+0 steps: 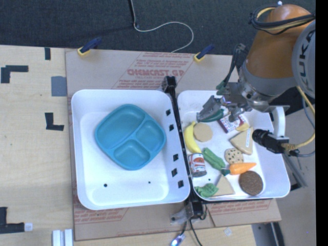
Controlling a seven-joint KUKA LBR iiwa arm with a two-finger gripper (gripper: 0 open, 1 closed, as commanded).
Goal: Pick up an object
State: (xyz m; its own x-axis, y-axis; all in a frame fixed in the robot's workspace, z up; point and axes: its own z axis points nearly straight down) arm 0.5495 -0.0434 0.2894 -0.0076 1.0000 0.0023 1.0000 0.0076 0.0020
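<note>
Nearest the camera, at the front edge of the right bin [277, 191], a brown round cookie [251, 182] is being observed beside a pale wedge [225, 187] and a green leafy piece [207, 190]. Just behind these, an orange carrot [241, 167] is lying with its long axis running left to right, tip pointing right, touching a spotted cracker [233, 155]. A green pod [213, 158] is lying on a diagonal, running from upper left to lower right, and a small can [198, 165] is standing at its left. A yellow banana [191, 138] is lying against the bin's left wall, its long axis running front to back with a curve, and a tan round biscuit [203, 132] is touching its right side. A cheese wedge [243, 141] is lying to the right of the biscuit.

The gripper [221, 110] is being held over the rear of the right bin, above and just behind the biscuit and banana; nothing is seen held in it, and whether it is open or closed cannot be told. A dark packet [227, 124] is lying partly under it.

In the left bin [82, 137], a blue divided plate [130, 136] is resting near the middle. Both bins are sitting on a cardboard sheet [148, 73] on the table [31, 137].
</note>
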